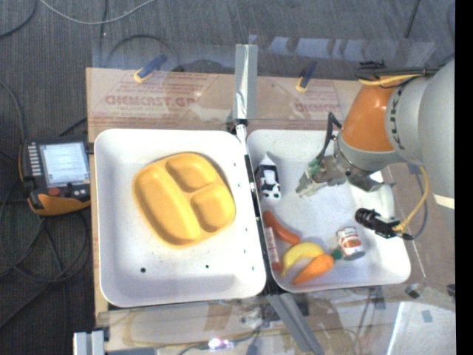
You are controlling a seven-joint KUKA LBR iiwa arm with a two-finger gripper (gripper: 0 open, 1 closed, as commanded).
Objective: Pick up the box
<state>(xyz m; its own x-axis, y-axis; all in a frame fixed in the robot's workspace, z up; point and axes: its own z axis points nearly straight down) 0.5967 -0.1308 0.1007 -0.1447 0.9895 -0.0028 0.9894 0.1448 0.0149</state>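
We saw the small black-and-white box standing in the right bin, in that bin's upper left corner, just beside the wall it shares with the left bin. It sat a little above the middle of the frame, with its pale top toward the upper edge.

The gripper hung over bare white floor in the upper half of the right bin, to the right of the box and apart from it. It was tilted, with its tip pointing toward the lower left. At this size we could not tell how far its jaws stood apart, nor whether they had hold of anything; the box itself lay clear of them. The arm, grey with its orange band, reached in from the upper right of the frame.

Lower in the same bin lay an orange-red sausage-shaped piece and a narrow red item along the left wall. A banana touched a carrot near the lower edge, and a small can lay just right of them.

The left bin held a yellow divided tray, set at a slant near its middle. Both bins rested on a sheet of brown cardboard. A handheld screen unit lay on the dark carpet at the left edge of the frame.
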